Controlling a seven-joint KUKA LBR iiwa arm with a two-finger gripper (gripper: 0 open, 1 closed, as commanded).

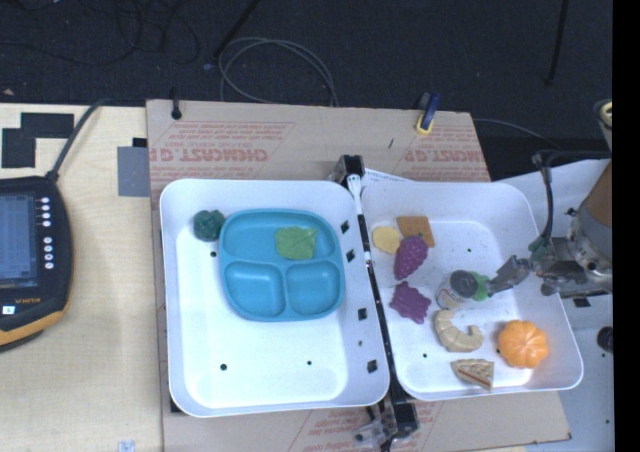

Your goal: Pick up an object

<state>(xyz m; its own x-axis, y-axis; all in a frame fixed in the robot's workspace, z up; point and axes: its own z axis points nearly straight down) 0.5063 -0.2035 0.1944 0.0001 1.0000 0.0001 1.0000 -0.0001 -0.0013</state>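
Under both bins, cardboard sheet (pixel 300 145) with mirrored print, unreadable

The right bin (pixel 520 202) is crowded through its middle and near edge: purple grapes (pixel 410 256), a purple star (pixel 408 301), a croissant (pixel 457 331), an orange (pixel 522 343) and a sandwich wedge (pixel 473 372) lie close together, leaving open floor toward its far right corner. In the left bin (pixel 190 360), the blue tray (pixel 280 265) takes up the far half, while the near half is bare floor.
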